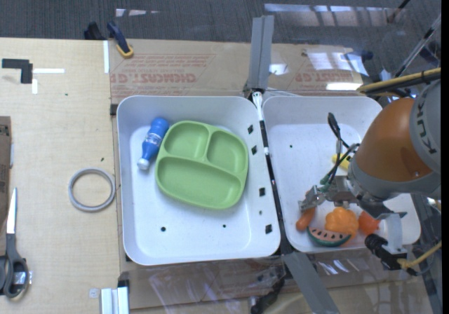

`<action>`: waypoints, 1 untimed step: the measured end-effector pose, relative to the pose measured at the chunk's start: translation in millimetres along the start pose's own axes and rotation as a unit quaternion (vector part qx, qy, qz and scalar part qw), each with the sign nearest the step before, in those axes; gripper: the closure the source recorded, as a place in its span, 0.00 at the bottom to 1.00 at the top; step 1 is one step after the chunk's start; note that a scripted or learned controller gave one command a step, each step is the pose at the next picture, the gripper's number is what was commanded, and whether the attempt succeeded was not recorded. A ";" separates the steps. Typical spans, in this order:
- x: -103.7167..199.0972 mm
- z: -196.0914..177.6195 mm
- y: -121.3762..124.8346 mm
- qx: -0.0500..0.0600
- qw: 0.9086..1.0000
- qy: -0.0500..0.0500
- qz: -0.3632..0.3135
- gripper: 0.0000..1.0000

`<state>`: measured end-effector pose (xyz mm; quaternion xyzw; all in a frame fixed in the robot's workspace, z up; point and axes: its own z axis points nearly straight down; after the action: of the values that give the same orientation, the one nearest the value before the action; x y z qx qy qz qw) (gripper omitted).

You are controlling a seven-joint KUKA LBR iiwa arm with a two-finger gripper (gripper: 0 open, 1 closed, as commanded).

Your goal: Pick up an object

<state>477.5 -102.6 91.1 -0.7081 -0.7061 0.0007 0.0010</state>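
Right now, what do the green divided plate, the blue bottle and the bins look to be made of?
Green divided plate: probably moulded plastic, matte; even colour, soft rounded ridges, no glare. Blue bottle: likely plastic, smooth with slight sheen; white neck end, small toy-like shape. Left bin and right bin: apparently thin formed plastic, white, semi-gloss; rounded corners and rolled rims, though coated metal can't be excluded.

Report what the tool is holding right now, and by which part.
Cannot be told. The tool is low in the right bin, beside a small carrot, with no visible grasp on anything.

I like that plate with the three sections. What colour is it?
The plate is light green all over. It shows well in the camera view, lying in the left bin.
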 end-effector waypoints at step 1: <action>-0.6 -8.6 0.5 0.000 1.000 0.000 0.002 1.00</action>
<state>478.0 -103.3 99.7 -0.7092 -0.7051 0.0007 0.0009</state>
